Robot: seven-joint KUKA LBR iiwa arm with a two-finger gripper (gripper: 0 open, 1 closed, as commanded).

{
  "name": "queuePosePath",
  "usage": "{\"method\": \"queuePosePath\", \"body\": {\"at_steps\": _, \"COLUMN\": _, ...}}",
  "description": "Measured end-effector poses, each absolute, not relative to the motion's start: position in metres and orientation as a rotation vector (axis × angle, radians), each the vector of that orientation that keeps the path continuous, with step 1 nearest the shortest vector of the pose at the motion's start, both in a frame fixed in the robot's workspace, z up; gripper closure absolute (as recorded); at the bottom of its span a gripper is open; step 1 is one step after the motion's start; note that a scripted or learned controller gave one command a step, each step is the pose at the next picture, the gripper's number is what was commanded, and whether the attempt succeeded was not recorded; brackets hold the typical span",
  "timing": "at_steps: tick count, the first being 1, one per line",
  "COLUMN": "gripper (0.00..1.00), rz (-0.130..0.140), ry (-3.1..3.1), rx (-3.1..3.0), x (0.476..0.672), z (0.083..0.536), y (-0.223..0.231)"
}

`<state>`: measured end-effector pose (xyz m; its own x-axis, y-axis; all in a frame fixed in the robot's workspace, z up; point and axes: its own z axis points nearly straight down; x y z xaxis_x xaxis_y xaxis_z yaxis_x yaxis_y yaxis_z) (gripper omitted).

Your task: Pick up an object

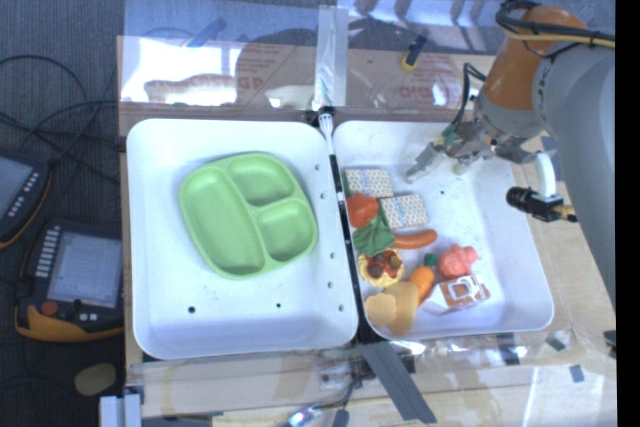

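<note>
My gripper (438,165) hangs over the far part of the right bin (500,215), above bare floor, its fingers spread open with nothing between them. Toy foods lie in the left and near part of that bin: two speckled cracker squares (368,182) (404,210), a red tomato (362,210), a green leaf (373,235), an orange sausage (415,239), a small tart (382,266), a carrot (424,281), a pinkish-red fruit (458,261), a small red-and-white carton (463,293) and a yellow lump (393,307). The nearest cracker lies just left of the lower finger, apart from it.
A green divided plate (248,213) rests in the left bin (160,295). A ridge (340,215) separates the two bins. Clear panels stand behind both bins. The arm comes in from the right over the right bin's far corner.
</note>
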<state>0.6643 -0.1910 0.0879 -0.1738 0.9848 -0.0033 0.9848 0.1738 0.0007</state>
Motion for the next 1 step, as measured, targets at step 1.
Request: {"method": "queuePosePath", "body": {"at_steps": 1, "gripper": 0.00, "rz": 0.004, "ry": 2.513, "rx": 1.872, "x": 0.5570, "z": 0.0900, "y": -0.1623}}
